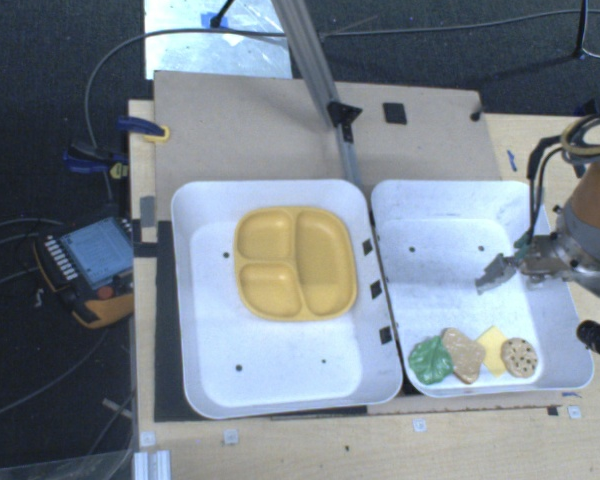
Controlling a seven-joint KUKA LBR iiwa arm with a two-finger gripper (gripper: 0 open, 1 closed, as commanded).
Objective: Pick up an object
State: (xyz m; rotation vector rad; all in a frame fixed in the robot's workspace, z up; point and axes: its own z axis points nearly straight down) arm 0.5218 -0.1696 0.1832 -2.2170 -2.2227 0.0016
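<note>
Jaws [492,273] hang over the bare middle of the right bin [435,208], too blurred to tell how wide they stand. Along its near edge lie a green leaf [431,360], toast [465,354], cheese [492,348] and a cookie [520,357].

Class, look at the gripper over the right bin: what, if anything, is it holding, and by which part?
Nothing. The gripper hangs over bare floor of the right bin, apart from the toy food pieces along the bin's near edge.
</note>
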